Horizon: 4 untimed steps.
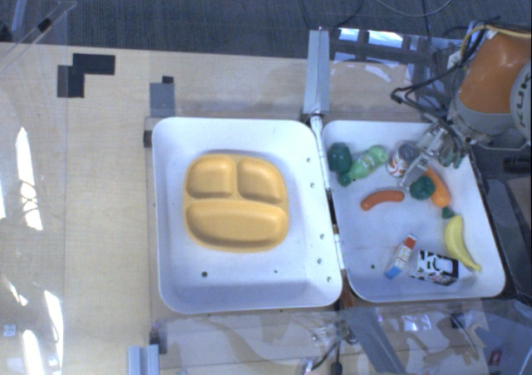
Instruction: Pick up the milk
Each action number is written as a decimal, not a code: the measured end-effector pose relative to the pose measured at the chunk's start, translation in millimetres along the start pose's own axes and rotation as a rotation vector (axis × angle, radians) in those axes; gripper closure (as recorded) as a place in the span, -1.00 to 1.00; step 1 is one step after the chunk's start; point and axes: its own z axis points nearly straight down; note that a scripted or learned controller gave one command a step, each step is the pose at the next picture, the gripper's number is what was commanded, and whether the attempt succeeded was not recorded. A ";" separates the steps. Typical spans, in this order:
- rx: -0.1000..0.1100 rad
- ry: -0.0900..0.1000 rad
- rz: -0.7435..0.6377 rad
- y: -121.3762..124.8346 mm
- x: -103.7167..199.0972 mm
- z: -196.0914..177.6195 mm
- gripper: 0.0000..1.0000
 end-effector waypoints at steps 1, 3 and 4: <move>-0.008 -0.023 -0.002 4.2 -4.8 -16.6 1.00; -0.007 -0.018 0.111 3.4 2.0 -330.0 1.00; -0.006 -0.013 -0.054 44.3 48.7 -224.1 1.00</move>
